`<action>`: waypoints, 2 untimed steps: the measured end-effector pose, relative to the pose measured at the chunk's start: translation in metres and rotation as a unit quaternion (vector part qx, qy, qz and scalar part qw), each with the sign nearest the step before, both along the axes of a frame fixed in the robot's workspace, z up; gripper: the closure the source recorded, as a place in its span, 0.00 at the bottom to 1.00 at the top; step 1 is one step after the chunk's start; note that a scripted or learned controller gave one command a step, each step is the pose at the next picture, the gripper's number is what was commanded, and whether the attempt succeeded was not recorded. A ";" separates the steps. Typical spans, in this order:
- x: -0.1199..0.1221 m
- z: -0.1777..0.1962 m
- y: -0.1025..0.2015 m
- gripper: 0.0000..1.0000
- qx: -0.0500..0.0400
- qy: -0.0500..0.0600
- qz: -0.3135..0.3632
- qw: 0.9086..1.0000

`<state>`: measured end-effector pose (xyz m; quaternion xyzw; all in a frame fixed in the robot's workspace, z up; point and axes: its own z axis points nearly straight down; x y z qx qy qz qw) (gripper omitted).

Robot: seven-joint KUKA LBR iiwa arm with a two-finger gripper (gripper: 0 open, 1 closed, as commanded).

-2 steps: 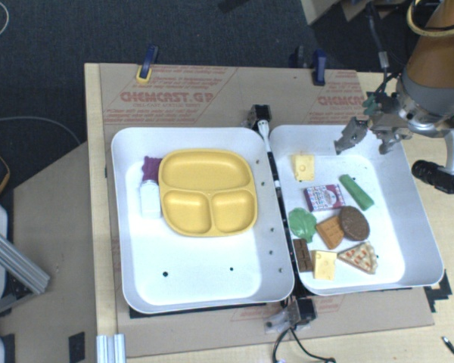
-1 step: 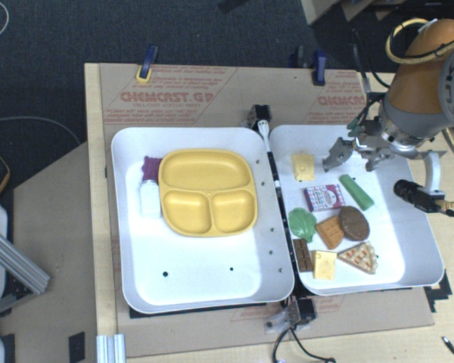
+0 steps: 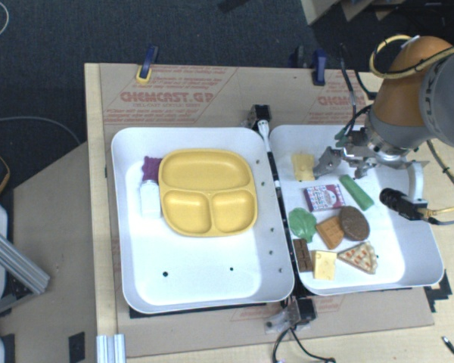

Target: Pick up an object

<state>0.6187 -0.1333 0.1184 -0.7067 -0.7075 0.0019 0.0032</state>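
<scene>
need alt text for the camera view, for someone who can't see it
A grey robot arm with an orange band reaches in from the right, its claw hovering over the right white bin of small toy foods, near a green stick and a pink packet. The left white bin holds a yellow divided plate.

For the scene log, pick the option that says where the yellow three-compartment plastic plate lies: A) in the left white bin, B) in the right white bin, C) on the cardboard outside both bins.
A: the yellow three-compartment plastic plate lies inside the left white bin, beside a small purple item at its left.
</scene>
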 end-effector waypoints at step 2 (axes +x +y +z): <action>0.003 -0.020 0.000 1.00 -0.002 -0.007 -0.001 1.000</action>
